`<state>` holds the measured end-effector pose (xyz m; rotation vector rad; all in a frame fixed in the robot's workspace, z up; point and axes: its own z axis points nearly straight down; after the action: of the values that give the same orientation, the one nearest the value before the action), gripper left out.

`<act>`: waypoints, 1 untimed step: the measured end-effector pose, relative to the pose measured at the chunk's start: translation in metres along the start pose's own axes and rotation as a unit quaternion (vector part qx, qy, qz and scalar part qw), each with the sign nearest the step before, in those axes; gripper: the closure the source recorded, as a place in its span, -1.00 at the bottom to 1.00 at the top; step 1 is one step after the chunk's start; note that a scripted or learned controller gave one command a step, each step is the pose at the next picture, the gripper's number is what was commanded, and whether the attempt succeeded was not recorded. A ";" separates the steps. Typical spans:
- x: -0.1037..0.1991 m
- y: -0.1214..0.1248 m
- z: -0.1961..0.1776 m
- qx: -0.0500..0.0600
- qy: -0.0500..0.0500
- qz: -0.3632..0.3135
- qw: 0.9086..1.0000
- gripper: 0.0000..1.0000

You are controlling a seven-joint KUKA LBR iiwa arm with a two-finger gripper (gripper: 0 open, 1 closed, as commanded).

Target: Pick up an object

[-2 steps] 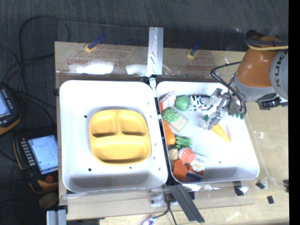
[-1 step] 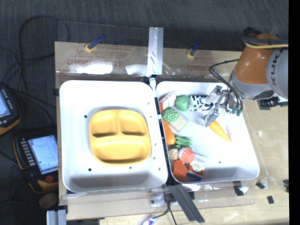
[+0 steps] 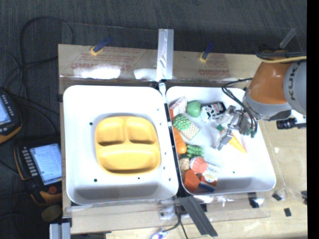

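Along the left wall of the right-hand shallow white bin (image 3: 259, 176) lies a crowded pile of small toy food items: a green rounded piece (image 3: 194, 108) near the top, a black-and-white patterned carton (image 3: 215, 109) just beside it, a green-and-white dotted packet (image 3: 186, 126) below, an orange carrot-shaped piece (image 3: 180, 141) against the dividing wall, a leafy green piece (image 3: 194, 150), and a red-and-white lidded cup (image 3: 198, 164) towards the front. Any print on the packets is too small to read.

Right of the pile, the two-finger metal gripper (image 3: 227, 137) hangs low over the bin floor, its fingers pointing down and to the left. A small orange-yellow wedge (image 3: 238, 144) lies just beside the fingers on their right; whether it touches them cannot be told, and whether the fingers stand apart or together cannot be told either.

The grey arm with its orange band (image 3: 266, 86) comes in from the right, bent over the bin's far right corner, with a black cable looping beside the wrist.

The left-hand shallow white bin (image 3: 79, 183) bears a yellow plastic tray with three compartments (image 3: 127, 143) near its middle. Behind both bins lies a brown cardboard sheet (image 3: 124, 59) with faded red print, not legible, and two blue-and-yellow clamps.
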<state>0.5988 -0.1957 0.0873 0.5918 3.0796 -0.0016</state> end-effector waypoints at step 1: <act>0.000 0.003 -0.007 0.000 0.001 -0.001 1.000 1.00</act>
<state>0.6002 -0.1930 0.0944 0.5877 3.0828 0.0002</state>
